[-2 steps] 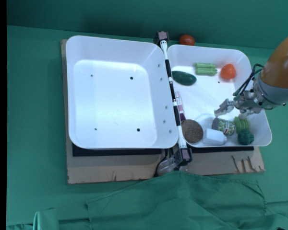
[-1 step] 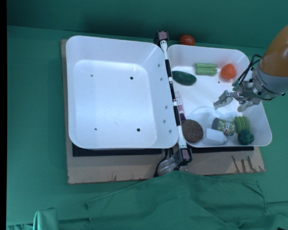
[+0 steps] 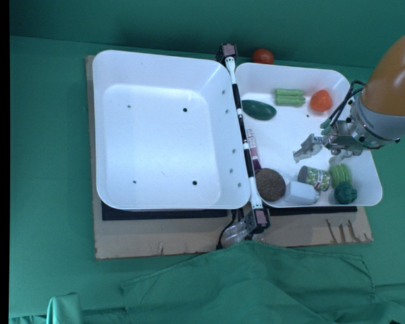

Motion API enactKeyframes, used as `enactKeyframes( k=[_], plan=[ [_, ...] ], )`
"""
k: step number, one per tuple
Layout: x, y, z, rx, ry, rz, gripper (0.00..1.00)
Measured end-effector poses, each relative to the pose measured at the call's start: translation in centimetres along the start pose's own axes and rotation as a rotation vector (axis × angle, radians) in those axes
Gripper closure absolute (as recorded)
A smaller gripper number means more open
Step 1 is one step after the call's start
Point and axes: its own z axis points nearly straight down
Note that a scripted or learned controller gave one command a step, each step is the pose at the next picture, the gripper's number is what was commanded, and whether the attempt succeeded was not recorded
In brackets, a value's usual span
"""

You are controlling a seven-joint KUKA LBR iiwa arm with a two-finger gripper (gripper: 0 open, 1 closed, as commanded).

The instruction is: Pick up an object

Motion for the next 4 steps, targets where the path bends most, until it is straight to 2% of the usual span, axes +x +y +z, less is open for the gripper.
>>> enactKeyframes(
  k=[1, 2, 3, 4],
  plan=[
    [-1.7, -2.5, -2.2, -0.002, -0.004, 0.006, 0.0],
    [-1.7, -2.3, -3.3, -0.006, -0.005, 0.007, 1.0],
    [4.7, -2.5, 4.2, 0.008, 0.002, -0.002, 1.0],
    [6.8, -0.6, -3.5, -0.008, -0.002, -0.001, 1.0]
  ],
)
